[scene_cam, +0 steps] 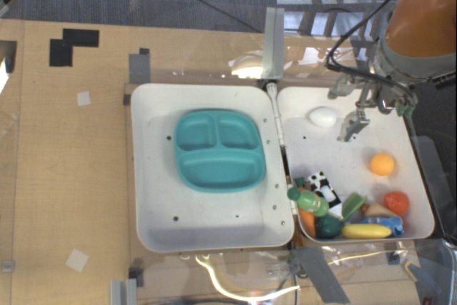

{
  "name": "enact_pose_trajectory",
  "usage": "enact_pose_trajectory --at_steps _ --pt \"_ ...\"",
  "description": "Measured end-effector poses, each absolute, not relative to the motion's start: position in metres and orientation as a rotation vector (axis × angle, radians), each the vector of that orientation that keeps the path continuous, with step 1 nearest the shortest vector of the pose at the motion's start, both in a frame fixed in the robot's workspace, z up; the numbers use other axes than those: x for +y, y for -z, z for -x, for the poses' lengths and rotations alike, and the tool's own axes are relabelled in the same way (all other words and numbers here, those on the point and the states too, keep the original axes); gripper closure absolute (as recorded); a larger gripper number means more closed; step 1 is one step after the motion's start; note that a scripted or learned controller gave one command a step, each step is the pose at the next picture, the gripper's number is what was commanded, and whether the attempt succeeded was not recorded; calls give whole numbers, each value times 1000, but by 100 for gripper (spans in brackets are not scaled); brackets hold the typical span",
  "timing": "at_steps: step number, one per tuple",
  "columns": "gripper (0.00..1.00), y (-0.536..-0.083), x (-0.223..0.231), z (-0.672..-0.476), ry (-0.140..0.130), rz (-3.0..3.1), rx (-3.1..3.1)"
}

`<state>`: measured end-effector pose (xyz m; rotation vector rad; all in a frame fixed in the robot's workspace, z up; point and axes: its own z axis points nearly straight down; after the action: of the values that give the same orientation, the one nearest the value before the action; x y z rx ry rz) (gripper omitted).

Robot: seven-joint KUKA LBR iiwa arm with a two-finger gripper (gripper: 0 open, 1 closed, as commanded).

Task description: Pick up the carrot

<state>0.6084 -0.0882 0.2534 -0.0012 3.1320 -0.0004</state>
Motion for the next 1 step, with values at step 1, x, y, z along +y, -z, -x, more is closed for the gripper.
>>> enact_pose_trajectory --at_steps 1 --pt "0 -276 -163 -528 6 -28 3131"
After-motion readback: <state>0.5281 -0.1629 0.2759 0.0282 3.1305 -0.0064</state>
